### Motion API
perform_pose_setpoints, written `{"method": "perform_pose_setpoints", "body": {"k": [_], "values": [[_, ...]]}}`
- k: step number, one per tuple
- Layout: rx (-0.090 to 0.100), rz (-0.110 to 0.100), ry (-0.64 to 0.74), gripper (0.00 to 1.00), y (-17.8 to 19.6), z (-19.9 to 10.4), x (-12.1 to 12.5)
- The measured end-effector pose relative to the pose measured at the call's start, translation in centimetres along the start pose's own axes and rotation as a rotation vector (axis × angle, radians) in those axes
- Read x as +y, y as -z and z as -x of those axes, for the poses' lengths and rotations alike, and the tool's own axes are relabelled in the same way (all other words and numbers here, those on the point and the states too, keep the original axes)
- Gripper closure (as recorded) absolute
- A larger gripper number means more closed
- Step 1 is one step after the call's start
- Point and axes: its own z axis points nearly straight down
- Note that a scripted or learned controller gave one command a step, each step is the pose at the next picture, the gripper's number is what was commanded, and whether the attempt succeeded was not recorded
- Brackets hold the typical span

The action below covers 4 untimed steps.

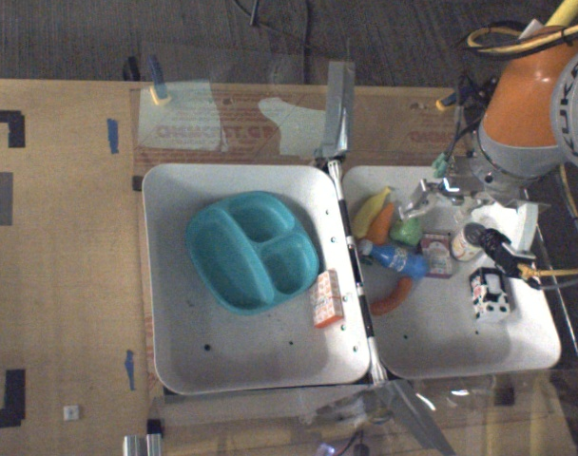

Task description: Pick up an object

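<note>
Step in hand: the arm (531, 112) hangs over the far side of the right bin (527, 345), with the gripper (441, 190) just above the cluster of small objects. I judge this as the approach, before any grasp; nothing is seen between its fingers.

Gripper state: I cannot tell if it is apart or together; the metal parts are too small and mixed with the objects under them.

Task's thing: no object is fixed by the task. The nearest candidates to the gripper are the yellow banana-like piece (372, 213) and the green piece (407, 230), both just below it.

Next move: it needs a straight descent on one object that stands free enough, because the pieces lie touching one another.

Right bin holds: also a blue bottle (399, 259), an orange-red sausage shape (393, 297), a small carton (436, 254), and a black-and-white item (489, 294) farther from the gripper.

Left bin (184, 350) holds: a teal divided plate (251, 251) and a small box (327, 299) beside it, against the wall shared with the right bin.
</note>
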Motion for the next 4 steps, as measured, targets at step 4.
{"method": "perform_pose_setpoints", "body": {"k": [4], "values": [[0.002,0.022,-0.309,0.00,-9.0,3.9,0.8]]}}
